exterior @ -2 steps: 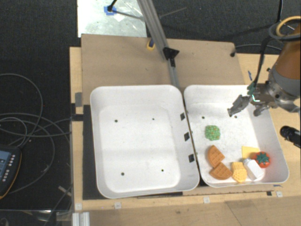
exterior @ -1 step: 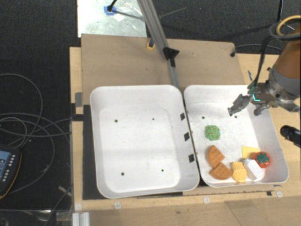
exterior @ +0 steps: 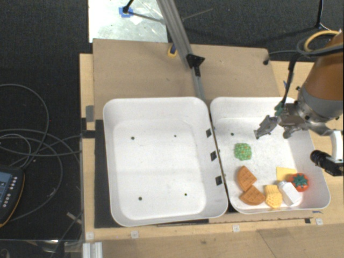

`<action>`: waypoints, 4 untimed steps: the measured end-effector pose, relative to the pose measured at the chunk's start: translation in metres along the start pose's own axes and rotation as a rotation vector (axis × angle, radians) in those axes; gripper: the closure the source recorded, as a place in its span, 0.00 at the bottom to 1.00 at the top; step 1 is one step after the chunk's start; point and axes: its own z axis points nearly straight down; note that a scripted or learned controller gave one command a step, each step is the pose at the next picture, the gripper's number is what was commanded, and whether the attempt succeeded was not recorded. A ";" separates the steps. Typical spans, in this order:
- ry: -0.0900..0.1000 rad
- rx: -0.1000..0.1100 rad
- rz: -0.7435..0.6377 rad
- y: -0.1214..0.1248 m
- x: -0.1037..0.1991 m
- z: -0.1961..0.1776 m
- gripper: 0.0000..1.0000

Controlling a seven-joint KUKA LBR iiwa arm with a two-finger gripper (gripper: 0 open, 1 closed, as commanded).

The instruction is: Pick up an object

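At right of frame, over the right bin [exterior: 226, 112], the gripper [exterior: 277, 127] hangs fingers spread, grasping nothing, green ball [exterior: 243, 151] just below-left, other toys clustered at lower right corner.

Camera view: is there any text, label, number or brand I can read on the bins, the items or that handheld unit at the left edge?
None can be read.
Handheld unit: its lit screen is too small and blurred to read.
Right bin and its items: no print visible.
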 end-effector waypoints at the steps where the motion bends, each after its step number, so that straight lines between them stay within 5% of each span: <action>1: 0.001 0.003 0.000 -0.009 0.000 0.058 0.00; 2: 0.001 0.002 -0.001 -0.008 0.010 0.116 0.00; 3: 0.000 -0.005 0.000 -0.006 0.008 0.102 1.00; 4: -0.002 -0.010 -0.004 0.006 0.005 0.045 1.00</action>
